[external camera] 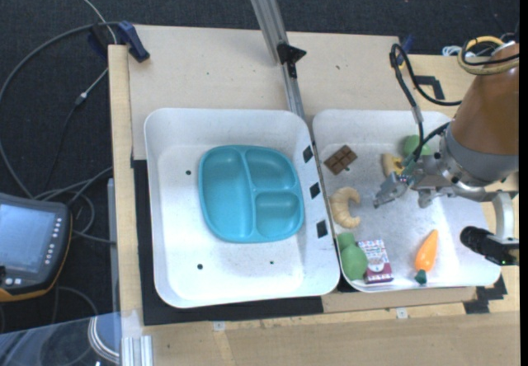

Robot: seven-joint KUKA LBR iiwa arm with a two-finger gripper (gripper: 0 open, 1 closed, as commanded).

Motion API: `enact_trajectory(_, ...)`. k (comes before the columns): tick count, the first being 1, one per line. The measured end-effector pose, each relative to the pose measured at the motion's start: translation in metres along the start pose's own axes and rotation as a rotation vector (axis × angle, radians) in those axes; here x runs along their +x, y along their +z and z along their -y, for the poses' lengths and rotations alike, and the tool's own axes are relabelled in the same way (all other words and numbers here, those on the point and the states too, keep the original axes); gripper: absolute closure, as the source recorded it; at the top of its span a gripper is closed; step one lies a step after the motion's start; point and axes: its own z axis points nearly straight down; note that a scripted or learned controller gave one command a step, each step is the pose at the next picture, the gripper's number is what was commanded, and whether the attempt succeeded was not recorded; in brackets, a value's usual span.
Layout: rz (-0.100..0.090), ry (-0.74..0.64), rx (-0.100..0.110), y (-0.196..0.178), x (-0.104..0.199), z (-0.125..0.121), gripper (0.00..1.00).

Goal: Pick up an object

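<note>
At the near rim of the right bin (462,283) lie a small carton (376,261) with a red-and-white printed face, a smooth green pear-shaped toy (352,255) just beside it on its left, and a glossy orange carrot (426,251) with a green tip, a little to the right. Further in, a pale, curved croissant shape (345,205) rests near the divider. Beyond it sits a flat brown waffle-textured piece (340,160), and to its right a small yellowish item (390,163) and a green one (411,144), both partly hidden by cables and too small to identify.

The gripper (386,195) hangs above bare bin floor between the croissant shape and the carrot; its metal fingers look slightly parted with nothing between them, though detail is poor.

The left bin (165,191) holds a matte turquoise tray (250,193) with 3 compartments.
</note>
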Motion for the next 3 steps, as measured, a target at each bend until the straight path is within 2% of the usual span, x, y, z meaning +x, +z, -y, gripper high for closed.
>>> enact_trajectory(1,0.000,0.000,-0.001,0.000,0.000,0.000,0.00)
enact_trajectory(2,-0.001,0.002,0.006,0.060,-0.004,0.007,0.00)
enact_trajectory(3,-0.001,0.001,0.004,0.110,-0.003,0.008,0.00)
